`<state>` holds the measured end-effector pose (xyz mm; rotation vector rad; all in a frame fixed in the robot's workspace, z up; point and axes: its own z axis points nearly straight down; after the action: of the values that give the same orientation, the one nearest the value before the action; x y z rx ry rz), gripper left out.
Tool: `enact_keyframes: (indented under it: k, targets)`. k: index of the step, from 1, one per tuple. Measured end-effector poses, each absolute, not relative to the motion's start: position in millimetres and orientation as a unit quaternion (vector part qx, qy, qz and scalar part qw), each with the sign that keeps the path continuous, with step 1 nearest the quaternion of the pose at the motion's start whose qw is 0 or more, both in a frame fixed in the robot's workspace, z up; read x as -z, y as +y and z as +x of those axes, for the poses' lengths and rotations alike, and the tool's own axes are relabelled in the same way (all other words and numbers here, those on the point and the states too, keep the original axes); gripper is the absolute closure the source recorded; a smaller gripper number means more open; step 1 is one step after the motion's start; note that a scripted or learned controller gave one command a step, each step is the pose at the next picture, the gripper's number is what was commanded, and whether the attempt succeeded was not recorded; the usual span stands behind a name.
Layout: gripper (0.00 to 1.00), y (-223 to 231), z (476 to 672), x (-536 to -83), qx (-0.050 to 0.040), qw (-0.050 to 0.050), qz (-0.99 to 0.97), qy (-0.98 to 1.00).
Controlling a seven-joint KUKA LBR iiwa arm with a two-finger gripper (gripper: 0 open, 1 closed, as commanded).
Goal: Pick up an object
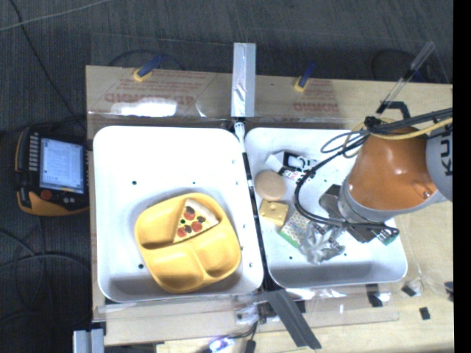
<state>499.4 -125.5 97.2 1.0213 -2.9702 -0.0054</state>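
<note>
Down at the near edge of the right bin (383, 271), the pincer (324, 243) sits low among a crinkled, silvery-clear wrapper (318, 247). Whether it is spread or closed, or has anything in its grip, I cannot tell; the orange-banded wrist (390, 171) looms over it and the metal blends into the foil. That wrapper looks feather-light, soft and slippery, likely to crumple or slide, so a pinch on a bunched fold seems the best bet.

Just left of it lies a speckled green-and-white packet (294, 229), flat and thin, hard to get under. Touching that, the tan block (274, 212) looks firm and light, with straight sides that would suit a squeeze. Beyond it, the round brown disc (270, 185) seems stiff but low and curved, prone to slipping out. Farther back, a small black-and-white item (294, 160) is too blurred to name, and dark cables (324, 168) cross over it.

Over in the left bin (118, 153), a yellow divided tray (188, 243) carries a toy pizza slice (195, 218); rigid plastic, best taken by its rim.

Much of the right bin's far side is hidden beneath the arm.
</note>
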Motion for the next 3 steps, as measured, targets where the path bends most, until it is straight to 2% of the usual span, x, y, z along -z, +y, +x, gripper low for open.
enact_keyframes:
  k: [1, 2, 3]
  targets:
    - [1.00, -123.8, 500.5, -103.2, 0.0028, 0.001, 0.326, -0.945]
    - [0.00, -123.8, 500.5, -103.2, 0.0029, 0.002, 0.326, -0.945]
    - [1.00, -122.5, 501.5, -109.0, 0.0038, 0.003, 0.327, -0.945]
